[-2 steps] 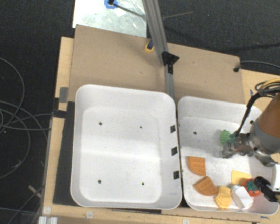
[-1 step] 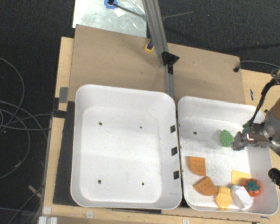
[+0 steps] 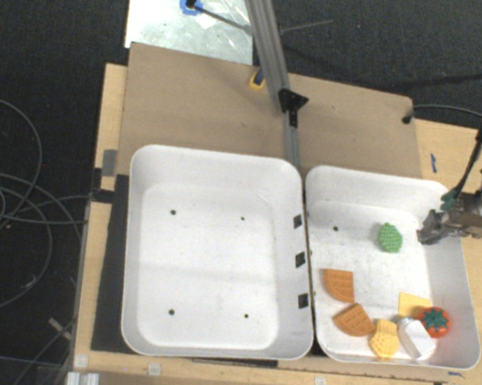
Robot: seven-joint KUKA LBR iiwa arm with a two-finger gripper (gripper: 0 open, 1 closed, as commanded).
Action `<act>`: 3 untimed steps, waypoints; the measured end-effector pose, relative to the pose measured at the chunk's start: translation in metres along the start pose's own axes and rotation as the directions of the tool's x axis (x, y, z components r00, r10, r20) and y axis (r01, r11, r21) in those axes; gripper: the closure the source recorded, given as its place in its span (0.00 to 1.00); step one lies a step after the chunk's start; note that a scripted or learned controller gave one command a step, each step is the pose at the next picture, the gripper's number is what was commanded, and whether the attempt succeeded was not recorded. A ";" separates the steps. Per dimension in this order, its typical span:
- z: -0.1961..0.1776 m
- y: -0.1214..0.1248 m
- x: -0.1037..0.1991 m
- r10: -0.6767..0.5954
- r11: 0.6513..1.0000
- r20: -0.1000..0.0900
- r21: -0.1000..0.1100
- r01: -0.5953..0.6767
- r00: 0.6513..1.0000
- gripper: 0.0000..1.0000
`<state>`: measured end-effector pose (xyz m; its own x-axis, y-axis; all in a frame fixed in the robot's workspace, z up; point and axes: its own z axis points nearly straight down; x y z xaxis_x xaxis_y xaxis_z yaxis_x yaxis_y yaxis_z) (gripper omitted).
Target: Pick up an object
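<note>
No brand, label or writing is legible on any item. The two-finger gripper point(image 3: 433, 227) sits over the right rim of the right-hand shallow white bin point(image 3: 362, 185), its state indiscernible and the arm cut off by the frame edge. The green knobbly round object point(image 3: 389, 237) lies just left of it, apart from the orange and yellow pieces near the front wall.

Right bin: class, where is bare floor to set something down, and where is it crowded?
The right bin has bare floor along its far wall, left of the green toy. The gripper hangs right of that toy. The near right corner is crowded: waffle pieces, cheese, tomato.
</note>
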<state>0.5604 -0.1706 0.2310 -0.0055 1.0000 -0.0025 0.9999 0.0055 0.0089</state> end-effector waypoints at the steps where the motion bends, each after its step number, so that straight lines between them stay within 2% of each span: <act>1: -0.037 0.002 0.000 0.000 1.000 -0.001 0.003 0.000 1.000 1.00; 2: -0.022 -0.008 0.049 -0.004 1.000 -0.004 0.009 0.004 1.000 1.00; 3: -0.029 -0.013 0.103 -0.006 1.000 -0.005 0.007 0.006 1.000 1.00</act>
<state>0.5462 -0.0672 0.2599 -0.0114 0.9999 0.0025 0.9999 0.0114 0.0016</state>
